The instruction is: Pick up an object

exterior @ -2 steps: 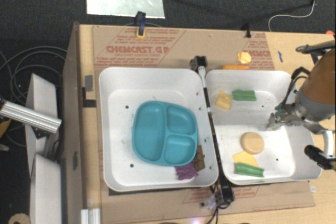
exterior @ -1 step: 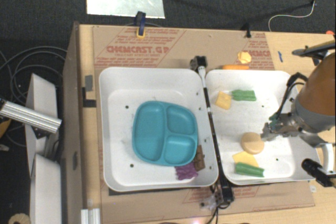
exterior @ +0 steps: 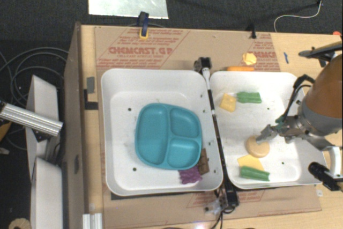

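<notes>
One fixed camera, up high, looking down at a slant on the bench (exterior: pixel 177 43), both white bins (exterior: pixel 161 79) fully in frame, floor beyond its far edge.

Your arm (exterior: pixel 324 102) comes in from the right edge, its orange band showing above the grey wrist. The gripper (exterior: pixel 263 135) stretches out to the left and sits low, its slim fingertips tilted downward.
</notes>
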Robot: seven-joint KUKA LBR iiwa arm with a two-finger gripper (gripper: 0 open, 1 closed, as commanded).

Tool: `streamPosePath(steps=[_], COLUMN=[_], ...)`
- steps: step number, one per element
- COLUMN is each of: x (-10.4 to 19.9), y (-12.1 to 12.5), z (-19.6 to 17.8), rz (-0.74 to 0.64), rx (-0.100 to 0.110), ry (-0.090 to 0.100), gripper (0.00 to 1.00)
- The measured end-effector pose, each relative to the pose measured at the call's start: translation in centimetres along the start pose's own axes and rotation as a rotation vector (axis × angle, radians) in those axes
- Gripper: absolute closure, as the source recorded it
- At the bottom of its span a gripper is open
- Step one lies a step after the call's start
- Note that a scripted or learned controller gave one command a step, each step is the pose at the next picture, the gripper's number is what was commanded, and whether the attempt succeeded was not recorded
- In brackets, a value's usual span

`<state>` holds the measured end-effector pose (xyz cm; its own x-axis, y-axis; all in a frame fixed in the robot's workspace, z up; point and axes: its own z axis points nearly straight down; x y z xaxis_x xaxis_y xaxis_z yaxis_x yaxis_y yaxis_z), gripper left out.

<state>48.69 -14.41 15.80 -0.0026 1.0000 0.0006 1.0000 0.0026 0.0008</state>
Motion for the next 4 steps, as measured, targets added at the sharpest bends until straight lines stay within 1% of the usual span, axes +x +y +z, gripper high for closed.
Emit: streamPosePath(steps=[1,2,3,4], x=[1.6,-2.6,1.5,0.9], y=[0.0,9.6,13.3,4.6], z=[7.6,6.7,2.8,7.6], rz=[-0.001,-0.004,-0.007,0.004], rx=[0.0,-0.011,-0.007,0.008], ry=[0.0,-0.006,-0.001,0.001], gripper=[0.0,0.0,0.0,0.0])
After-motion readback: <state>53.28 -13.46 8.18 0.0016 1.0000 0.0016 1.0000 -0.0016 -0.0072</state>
